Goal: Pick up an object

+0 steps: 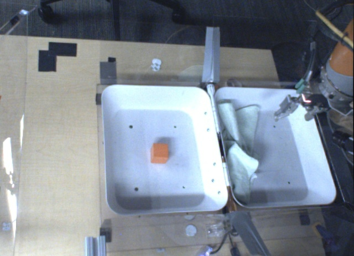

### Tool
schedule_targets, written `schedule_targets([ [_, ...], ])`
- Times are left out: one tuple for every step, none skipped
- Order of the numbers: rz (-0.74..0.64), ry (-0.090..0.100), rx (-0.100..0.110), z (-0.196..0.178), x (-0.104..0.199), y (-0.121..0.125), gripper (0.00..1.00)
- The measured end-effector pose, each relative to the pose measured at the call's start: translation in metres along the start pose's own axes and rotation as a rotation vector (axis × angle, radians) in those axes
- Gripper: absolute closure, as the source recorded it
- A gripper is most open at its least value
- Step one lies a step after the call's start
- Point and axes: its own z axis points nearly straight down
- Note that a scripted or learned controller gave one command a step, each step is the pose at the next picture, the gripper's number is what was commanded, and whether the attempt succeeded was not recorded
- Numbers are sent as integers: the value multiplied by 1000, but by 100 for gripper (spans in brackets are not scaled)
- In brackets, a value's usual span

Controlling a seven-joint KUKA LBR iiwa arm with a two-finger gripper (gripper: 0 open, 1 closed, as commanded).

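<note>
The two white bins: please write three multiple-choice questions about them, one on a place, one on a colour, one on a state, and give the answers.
1. Where does the block lie?
A. in the left bin
B. in the right bin
C. on the bench

2. What colour is the block?
A. blue
B. orange
C. green

3. How does the cloth lie in the right bin?
A. folded flat in the middle
B. crumpled against the wall beside the left bin
C. hanging over the outer rim

Answers: 1 A, the block sits on the floor of the left bin; 2 B, it is plainly orange; 3 B, the cloth is bunched along the dividing wall.
</note>
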Motion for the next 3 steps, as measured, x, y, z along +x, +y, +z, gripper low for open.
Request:
schedule_targets([
  [-74, 0, 1, 157, 9, 62, 0],
  [-75, -1, -7, 145, 10, 65, 100],
  [69, -1, -4, 61, 22, 93, 100],
])
